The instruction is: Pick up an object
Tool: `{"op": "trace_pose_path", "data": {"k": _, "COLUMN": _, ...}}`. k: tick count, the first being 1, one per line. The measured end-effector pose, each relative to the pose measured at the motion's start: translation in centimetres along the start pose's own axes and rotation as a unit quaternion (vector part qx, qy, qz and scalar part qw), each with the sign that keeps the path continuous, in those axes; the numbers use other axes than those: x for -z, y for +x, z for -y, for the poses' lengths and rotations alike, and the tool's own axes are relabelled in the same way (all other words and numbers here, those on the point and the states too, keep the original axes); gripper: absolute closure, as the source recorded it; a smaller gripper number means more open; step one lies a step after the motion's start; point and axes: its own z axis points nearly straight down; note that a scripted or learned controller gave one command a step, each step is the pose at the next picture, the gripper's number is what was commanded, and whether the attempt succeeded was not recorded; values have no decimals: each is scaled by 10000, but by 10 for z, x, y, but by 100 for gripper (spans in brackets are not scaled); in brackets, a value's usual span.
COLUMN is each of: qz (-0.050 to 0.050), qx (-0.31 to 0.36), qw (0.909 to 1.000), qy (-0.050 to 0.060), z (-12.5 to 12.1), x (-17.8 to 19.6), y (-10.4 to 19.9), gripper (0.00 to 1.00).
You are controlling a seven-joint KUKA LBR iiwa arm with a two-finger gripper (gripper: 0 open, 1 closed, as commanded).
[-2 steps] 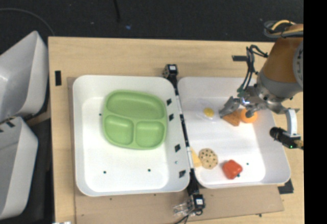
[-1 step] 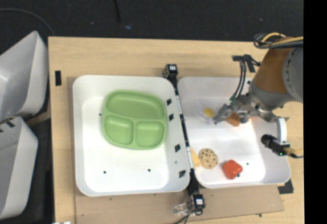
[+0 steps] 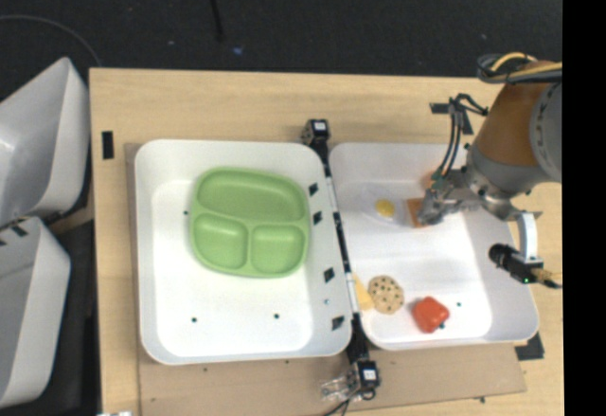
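Down in the right bin [image 3: 473, 244] we see the gripper [image 3: 428, 212] low over an orange-brown piece [image 3: 415, 209] near the back wall; we cannot tell its state. A yellow piece [image 3: 384, 209] lies just left of it. Nearer the front sit a cookie [image 3: 385, 293] and a red piece [image 3: 430, 314]. A green plate [image 3: 251, 222] lies in the left bin [image 3: 161, 310].

arm: enters from right, wrist angled down | end effector [image 3: 428, 213]: lowered

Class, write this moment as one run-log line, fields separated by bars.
gripper low in right bin | beside yellow piece | cookie, red item near front | green tray in left bin
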Motion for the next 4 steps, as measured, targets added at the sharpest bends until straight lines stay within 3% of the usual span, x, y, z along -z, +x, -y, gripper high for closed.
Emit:
{"op": "trace_pose_path", "data": {"k": 2, "qz": -24, "qx": 41, "qw": 10000, "qy": 28, "z": -5, "x": 119, "y": -8, "gripper": 100}}
{"op": "trace_pose_path", "data": {"k": 3, "qz": -30, "qx": 49, "qw": 10000, "qy": 45, "z": -6, "x": 127, "y": -9, "gripper": 100}}
{"op": "trace_pose_path", "data": {"k": 4, "qz": -43, "qx": 60, "qw": 10000, "qy": 53, "z": 9, "x": 136, "y": 40, "gripper": 100}}
